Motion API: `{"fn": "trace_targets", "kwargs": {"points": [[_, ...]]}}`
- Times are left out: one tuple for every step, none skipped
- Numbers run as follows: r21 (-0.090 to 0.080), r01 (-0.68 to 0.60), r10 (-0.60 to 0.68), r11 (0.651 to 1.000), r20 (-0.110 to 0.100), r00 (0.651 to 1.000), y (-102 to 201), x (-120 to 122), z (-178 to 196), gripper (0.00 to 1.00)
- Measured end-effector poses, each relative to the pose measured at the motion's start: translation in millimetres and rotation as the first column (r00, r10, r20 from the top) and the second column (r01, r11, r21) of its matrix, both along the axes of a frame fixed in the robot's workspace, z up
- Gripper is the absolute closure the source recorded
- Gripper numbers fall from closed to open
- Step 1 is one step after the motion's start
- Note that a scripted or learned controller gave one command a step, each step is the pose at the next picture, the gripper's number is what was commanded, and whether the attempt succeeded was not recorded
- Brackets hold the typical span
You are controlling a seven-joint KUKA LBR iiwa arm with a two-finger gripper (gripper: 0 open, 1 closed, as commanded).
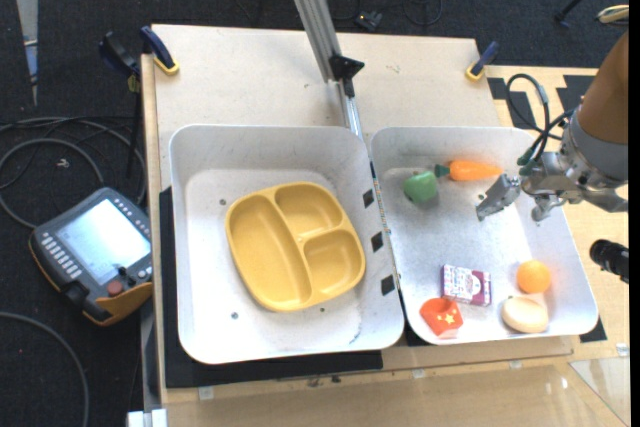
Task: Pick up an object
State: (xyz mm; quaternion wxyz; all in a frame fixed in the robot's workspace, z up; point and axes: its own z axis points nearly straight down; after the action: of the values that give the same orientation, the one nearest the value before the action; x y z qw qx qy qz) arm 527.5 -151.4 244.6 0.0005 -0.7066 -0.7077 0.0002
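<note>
tool [520, 195] open, holding nothing, above right bin [560, 245]; carrot [472, 171] lies crosswise, green top toward the left.

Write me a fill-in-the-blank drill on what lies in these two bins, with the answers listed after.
1. The yellow divided plate lies in the ____ bin.
2. The plate is split into ____ compartments.
3. The carrot lies beside a ____ pepper near the far wall of the right bin.
4. The gripper hangs over the ____ bin.

Missing words: left; three; green; right
</note>
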Motion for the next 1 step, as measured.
{"fn": "trace_targets", "kwargs": {"points": [[0.0, 0.001, -0.001, 1.0, 0.001, 1.0, -0.1, 0.1, 0.1, 0.0]]}}
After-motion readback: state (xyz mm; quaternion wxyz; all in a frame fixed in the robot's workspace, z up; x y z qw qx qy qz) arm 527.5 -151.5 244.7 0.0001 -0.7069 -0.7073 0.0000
